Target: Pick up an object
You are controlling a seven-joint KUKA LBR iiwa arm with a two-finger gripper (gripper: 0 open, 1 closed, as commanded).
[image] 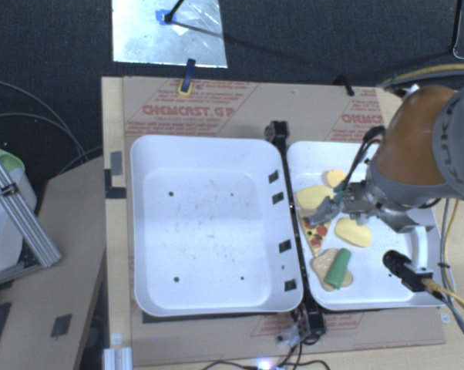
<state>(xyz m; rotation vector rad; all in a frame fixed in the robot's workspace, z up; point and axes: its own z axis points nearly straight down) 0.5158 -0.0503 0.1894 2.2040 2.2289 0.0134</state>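
Two white bins (209, 222) are seen on a cardboard-covered bench (240, 102) over dark carpet (47, 37), the gripper (324, 214) low among yellow pieces (354, 233), its opening indiscernible.

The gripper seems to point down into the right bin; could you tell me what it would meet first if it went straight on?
Probably the red-spotted pizza slice just below the gripper, beside the yellow pieces; depth is unclear from above.

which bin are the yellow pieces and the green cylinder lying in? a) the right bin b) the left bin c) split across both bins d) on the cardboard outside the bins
a, the yellow pieces and the green cylinder all lie in the right bin, under the arm's hand.
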